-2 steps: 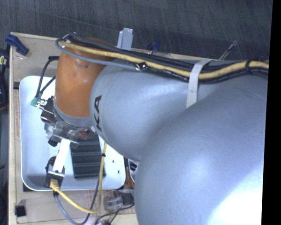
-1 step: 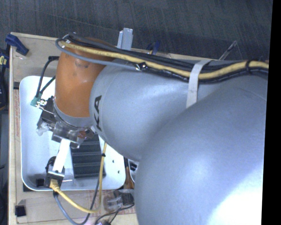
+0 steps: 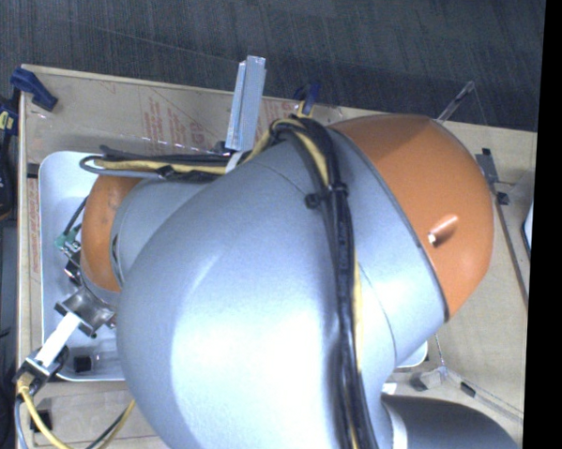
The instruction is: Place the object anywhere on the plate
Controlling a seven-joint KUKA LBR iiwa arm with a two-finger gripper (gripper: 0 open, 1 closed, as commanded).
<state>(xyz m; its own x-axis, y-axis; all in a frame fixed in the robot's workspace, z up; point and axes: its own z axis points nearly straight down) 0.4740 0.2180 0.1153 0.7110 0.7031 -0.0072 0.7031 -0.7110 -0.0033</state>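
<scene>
My grey arm [image 3: 277,303] with its orange band [image 3: 422,217] covers most of the camera view and hangs over the left white bin [image 3: 49,207]. At the bin's left side, below a second orange part [image 3: 97,233], some metal hardware of my gripper [image 3: 78,302] pokes out from under the arm. The arm hides the plate, the object and most of the bin's floor.
The wooden bench [image 3: 174,110] shows behind the bins. A grey upright bar [image 3: 246,100] stands at the back edge. Blue clamps [image 3: 33,86] sit at the back left corner. A strip of the right bin [image 3: 415,353] peeks out under the arm.
</scene>
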